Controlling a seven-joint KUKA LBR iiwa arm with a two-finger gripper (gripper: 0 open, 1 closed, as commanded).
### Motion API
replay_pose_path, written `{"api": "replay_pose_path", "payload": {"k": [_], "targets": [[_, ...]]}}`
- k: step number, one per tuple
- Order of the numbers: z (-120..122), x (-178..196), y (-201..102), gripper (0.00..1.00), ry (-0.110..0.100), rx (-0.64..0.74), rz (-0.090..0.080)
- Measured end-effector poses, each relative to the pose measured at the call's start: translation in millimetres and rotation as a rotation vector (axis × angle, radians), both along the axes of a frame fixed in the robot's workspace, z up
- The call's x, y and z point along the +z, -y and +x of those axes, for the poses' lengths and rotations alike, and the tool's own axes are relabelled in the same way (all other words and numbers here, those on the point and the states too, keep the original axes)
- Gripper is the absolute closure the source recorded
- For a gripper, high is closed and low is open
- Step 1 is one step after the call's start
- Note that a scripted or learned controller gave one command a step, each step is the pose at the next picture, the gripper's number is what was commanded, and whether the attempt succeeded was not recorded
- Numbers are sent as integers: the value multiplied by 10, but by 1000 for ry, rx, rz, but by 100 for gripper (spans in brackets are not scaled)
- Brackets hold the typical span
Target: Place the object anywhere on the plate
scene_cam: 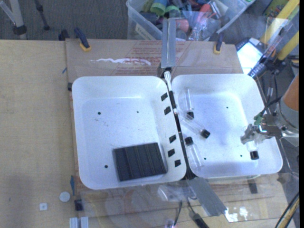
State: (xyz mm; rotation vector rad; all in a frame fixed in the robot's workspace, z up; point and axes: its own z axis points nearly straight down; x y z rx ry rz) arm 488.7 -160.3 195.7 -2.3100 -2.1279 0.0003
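A dark ridged rectangular plate (139,161) lies flat in the left bin (95,94), near its front edge. Three clear tubes with black caps lie in the right bin (223,87): one (188,104) near the back left, one (195,127) in the middle left, one (192,152) along the left wall. My gripper (251,137) hangs over the right bin's right side, far from the plate. A small black piece (253,154) shows just below it; I cannot tell whether it is held or lying on the bin floor.
A raised divider with black clips (171,127) separates the two bins. Behind the bench stands a clear tub of colourful toys (190,6). Cables and equipment (270,46) crowd the right edge beside the arm.
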Motion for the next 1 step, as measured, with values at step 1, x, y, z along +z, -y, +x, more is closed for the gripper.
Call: {"api": "replay_pose_path", "payload": {"k": [1], "targets": [[34,-517,-612,100,-8,-710,0]]}}
